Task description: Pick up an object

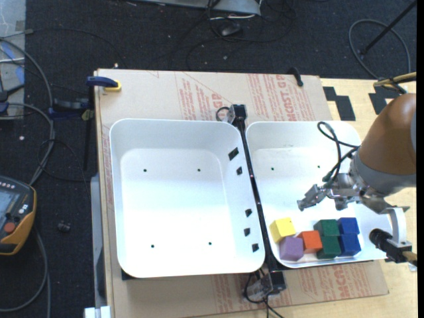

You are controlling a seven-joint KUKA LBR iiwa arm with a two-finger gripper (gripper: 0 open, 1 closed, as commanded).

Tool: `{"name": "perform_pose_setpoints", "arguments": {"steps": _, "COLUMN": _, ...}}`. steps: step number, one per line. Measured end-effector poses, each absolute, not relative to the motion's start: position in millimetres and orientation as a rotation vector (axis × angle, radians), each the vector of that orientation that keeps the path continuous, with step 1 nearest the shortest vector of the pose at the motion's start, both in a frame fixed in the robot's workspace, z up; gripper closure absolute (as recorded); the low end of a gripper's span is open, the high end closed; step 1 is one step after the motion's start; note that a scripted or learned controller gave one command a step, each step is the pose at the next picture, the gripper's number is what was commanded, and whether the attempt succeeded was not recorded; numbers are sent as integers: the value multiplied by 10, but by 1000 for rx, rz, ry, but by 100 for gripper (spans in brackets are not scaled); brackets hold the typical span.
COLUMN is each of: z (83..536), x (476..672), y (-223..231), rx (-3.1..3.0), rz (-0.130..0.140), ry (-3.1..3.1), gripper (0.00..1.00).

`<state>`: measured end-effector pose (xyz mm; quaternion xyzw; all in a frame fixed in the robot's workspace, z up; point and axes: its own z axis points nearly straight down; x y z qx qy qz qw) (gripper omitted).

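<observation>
Seen from above at a slant: dark carpeted floor (53, 38) strewn with black cables, and on it a table (199, 91) topped with a brown cardboard sheet printed in red.

On the table, two shallow white bins side by side. Left bin (126, 177) bare inside apart from four small dark dots on its floor. Right bin (278, 144) just beside it, the two rims touching along a black clip strip (250, 191) running down the seam.

Reaching in from the right over the right bin: grey arm (391, 151) with its orange band, a black cable looped over the wrist. Tool (311, 199) hanging above the right bin's floor, pointed toward the left bin, above and just beside the blocks. Fingers apparently spread a little, nothing between them.

Clustered in the right bin's near edge, touching one another: blue blocks (349, 236) at the far right of the group, green blocks (328, 238) against them, an orange block (311, 241) next, then a purple block (291, 248) nearest the seam, with a yellow block (283, 228) just behind it. Blocks tightly packed, little free room between neighbours; bin wall close along the near side.

Beyond the left bin, a blue and yellow clamp (103, 83) at the table's far left corner. Left of the table, on the floor, a yellow and black handheld pendant (13, 214).
</observation>
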<state>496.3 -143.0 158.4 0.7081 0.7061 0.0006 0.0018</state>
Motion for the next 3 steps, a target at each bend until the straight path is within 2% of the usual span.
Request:
{"name": "perform_pose_setpoints", "arguments": {"steps": 1, "z": 864, "x": 5244, "y": -1705, "rx": 2224, "rz": -3, "ry": 2222, "gripper": 0}}
{"name": "perform_pose_setpoints", "arguments": {"steps": 3, "z": 884, "x": 5320, "y": -1704, "rx": 2221, "rz": 0, "ry": 2221, "gripper": 0}}
